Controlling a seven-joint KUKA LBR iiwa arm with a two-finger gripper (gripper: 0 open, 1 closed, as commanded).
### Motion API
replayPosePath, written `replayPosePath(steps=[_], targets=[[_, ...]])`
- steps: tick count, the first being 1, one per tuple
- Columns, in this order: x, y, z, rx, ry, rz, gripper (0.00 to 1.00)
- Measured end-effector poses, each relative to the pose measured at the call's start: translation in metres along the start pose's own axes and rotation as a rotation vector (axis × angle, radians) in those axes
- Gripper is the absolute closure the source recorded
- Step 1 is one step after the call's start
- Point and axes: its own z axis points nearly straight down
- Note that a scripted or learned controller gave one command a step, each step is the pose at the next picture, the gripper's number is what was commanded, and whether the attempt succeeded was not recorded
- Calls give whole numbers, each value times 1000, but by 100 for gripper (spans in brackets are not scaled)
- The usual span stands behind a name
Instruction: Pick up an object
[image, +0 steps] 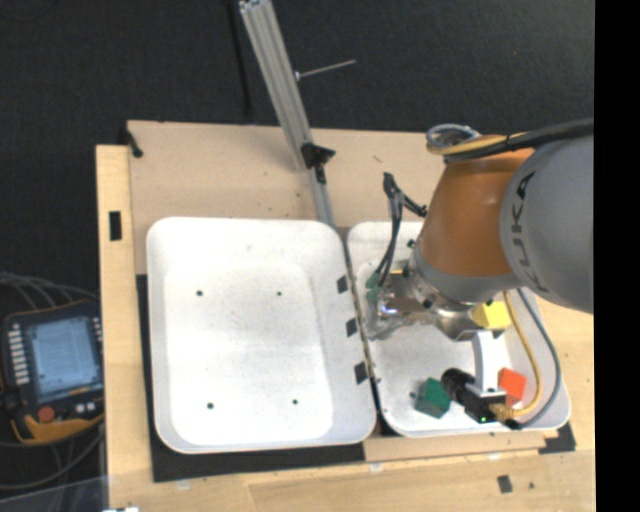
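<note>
My gripper is low in the right bin, close against its left wall, and the big orange-banded wrist hides most of it. A small green piece shows just left of the gripper; whether it sits between the fingers is hidden. A green block lies near the bin's front edge, apart from the gripper. A yellow object peeks out from under the wrist on the right. An orange-red object lies at the front right of the bin.
The left bin stands beside the right one, their walls touching. A slanted metal pole rises behind the bins. A teach pendant lies off the bench at the left.
</note>
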Motion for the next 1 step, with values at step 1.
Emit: replayPosePath(steps=[1], targets=[[48,-10,0,0,1,-1,100]])
